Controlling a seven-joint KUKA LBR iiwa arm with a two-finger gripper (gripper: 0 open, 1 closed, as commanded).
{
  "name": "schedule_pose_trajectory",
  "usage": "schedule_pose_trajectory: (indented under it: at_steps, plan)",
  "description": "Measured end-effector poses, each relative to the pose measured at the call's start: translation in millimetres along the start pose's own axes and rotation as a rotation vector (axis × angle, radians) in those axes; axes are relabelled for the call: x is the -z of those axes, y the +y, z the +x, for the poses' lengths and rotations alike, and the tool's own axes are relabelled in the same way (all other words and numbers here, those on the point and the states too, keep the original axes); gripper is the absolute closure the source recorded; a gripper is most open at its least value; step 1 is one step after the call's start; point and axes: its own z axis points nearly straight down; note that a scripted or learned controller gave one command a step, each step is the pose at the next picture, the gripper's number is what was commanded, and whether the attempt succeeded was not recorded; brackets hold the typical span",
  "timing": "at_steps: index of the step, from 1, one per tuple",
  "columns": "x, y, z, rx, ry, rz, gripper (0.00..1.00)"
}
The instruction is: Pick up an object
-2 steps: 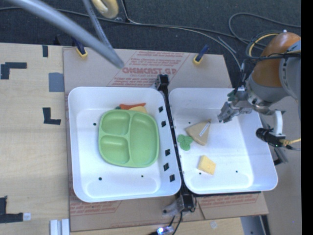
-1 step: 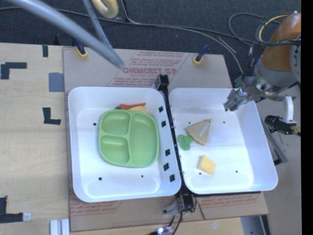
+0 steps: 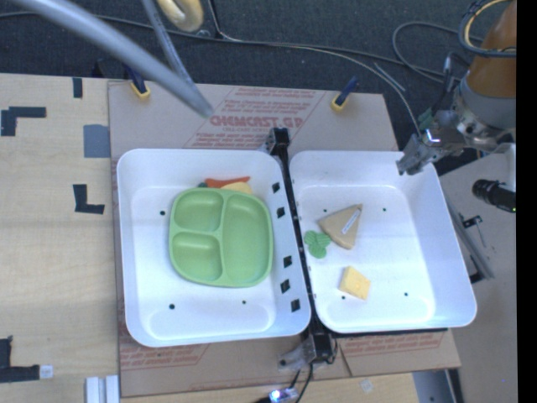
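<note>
my hand hangs at the right bin's upper right rim. below me its right half lies open. toward the divider a tan wedge, a green piece and a yellow block crowd the left side. in the left bin a green tray fills the middle — bare floor rings it.

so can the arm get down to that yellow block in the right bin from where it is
Probably yes. The yellow block lies alone on the right bin floor, apart from the tan wedge, with nothing over it; the gripper hangs at that bin's far right rim.
</note>
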Motion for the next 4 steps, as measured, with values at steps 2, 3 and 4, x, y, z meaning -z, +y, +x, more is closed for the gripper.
schedule_pose_trajectory:
  at_steps: [2,3,4]
  plan:
    - [-8,2,111,0.004,0.003,0.007,1.0]
    - [-12,6,159,0.003,0.002,0.007,1.0]
    - [-8,3,213,0.004,0.003,0.006,1.0]
